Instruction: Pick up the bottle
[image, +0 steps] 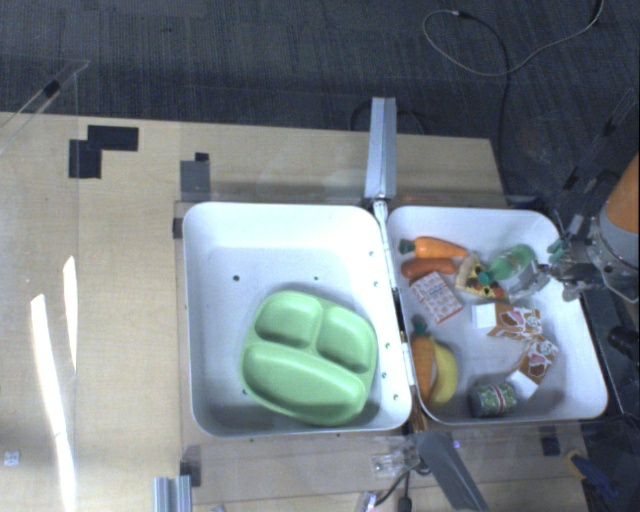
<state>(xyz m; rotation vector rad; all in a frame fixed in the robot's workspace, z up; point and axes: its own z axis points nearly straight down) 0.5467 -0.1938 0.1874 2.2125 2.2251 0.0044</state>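
The end effector (553, 268) is sitting just beside the bottle (513, 262), holding nothing. I cannot tell its state. Next it needs to grab the bottle.

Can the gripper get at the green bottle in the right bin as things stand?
Probably yes. The gripper sits at the right bin's far right rim, right beside the bottle. The bottle lies uncovered, though a small toy crowds its left end.

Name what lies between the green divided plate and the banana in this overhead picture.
In the camera view, the two bins' adjoining white walls and a carrot lie between the green plate and the banana.
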